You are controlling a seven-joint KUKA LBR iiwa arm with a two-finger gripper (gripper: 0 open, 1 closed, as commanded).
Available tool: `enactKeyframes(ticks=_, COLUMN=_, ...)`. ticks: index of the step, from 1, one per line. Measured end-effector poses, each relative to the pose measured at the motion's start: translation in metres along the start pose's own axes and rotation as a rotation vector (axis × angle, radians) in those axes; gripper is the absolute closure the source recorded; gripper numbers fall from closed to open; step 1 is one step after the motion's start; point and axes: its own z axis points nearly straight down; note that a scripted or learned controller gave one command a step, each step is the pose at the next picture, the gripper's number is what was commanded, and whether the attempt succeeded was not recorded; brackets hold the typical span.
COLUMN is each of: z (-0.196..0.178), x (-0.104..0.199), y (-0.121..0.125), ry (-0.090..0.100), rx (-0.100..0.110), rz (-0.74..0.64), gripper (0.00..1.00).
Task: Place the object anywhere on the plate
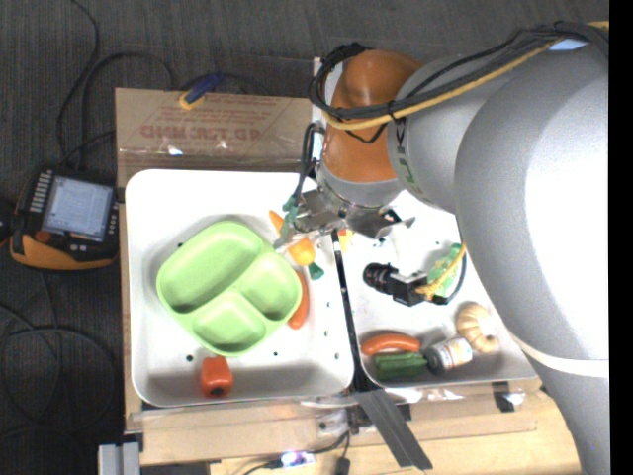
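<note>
Camera view: object [302, 253] under tool [297, 228]

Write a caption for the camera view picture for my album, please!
Robot arm reaches over two white bins; a green plate sits in the left bin, toy food in the right bin.

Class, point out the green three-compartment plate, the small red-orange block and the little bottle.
Green three-compartment plate [229, 283], camera view, middle ridge.
Small red-orange block [216, 373], camera view, top face.
Little bottle [453, 353], camera view, its body.

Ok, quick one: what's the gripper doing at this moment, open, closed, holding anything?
Gripper: over the right edge of the green plate, a small orange and yellow object just under it; open or closed cannot be told, nor whether it holds that object.
</note>
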Motion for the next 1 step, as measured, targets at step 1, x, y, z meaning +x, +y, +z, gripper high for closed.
enactKeyframes(ticks=1, z=-0.0002, x=-0.0002, y=0.0000, ry=0.000, rx=0.000, rz=0.000, gripper=0.00)
